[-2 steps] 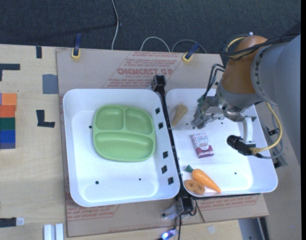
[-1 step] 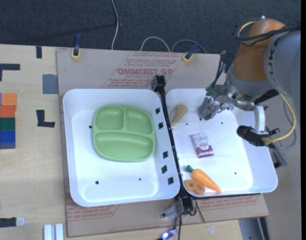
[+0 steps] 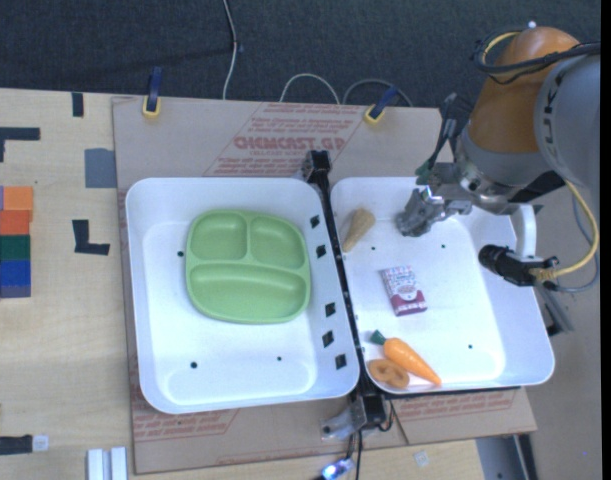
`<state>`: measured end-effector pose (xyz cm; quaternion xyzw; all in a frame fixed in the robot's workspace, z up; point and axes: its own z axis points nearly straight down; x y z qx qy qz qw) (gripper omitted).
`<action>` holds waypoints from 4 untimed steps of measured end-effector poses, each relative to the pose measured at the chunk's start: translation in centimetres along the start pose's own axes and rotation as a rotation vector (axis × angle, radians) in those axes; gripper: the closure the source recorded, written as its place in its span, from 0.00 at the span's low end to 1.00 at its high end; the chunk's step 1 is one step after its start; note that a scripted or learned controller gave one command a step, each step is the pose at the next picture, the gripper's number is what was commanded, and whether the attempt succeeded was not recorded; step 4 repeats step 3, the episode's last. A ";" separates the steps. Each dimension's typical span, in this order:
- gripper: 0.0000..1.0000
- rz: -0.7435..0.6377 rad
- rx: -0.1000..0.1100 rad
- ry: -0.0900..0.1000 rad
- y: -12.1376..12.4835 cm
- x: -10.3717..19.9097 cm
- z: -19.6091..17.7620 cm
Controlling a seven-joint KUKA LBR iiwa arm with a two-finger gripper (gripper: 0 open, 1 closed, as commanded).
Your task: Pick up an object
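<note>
Three pickable things sit in the right-hand bin (image 3: pixel 505 363) with the tool (image 3: pixel 417 215) hanging over its far end. Starting nearest the camera: a toy carrot (image 3: pixel 410 359) in the front corner with a small orange piece (image 3: pixel 389 373) touching it, both well short of the tool. Next, a little red-and-white carton (image 3: pixel 403 290) lies flat mid-bin, just in front of the tool and apart from everything. Then a tan, cone-shaped piece (image 3: pixel 356 228) beside the tool, near the divider. Whether the tool's fingers are wide or narrow I cannot tell, and nothing shows between them. My call — go for the carton: come straight down, straddle its narrow sides, close only once low. The green plate (image 3: pixel 249 266) fills the other bin.
</note>
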<state>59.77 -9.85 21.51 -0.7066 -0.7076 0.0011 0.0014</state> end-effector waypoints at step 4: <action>1.00 -0.005 0.005 0.000 -5.7 15.0 -0.1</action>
